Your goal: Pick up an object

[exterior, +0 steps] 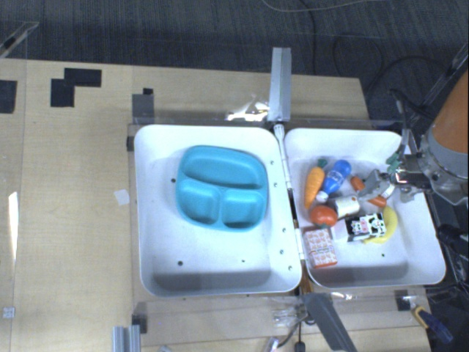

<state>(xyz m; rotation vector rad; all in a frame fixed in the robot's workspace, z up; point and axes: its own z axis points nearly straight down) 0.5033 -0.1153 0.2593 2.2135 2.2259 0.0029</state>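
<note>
The two white bins sit side by side on the pale surface (66,218), parted by a narrow rim. The left bin (157,262) holds a blue divided tray (220,187) with bare white floor all round it. The right bin (418,266) is crowded in its middle, with open floor along its near wall and at its far corners.

The claw (382,184) reaches in from the right side of the right bin, low over the heap; whether it is released or clenched cannot be told.

Just left of the claw lie a blue bottle (335,176), a carrot (314,185), a red tomato (322,215) and a small white cylinder (347,206). Close under it are a black-and-white pack (365,227) and a yellow banana (388,226) touching that pack. A patterned pink box (320,247) lies nearest the dividing rim.
</note>
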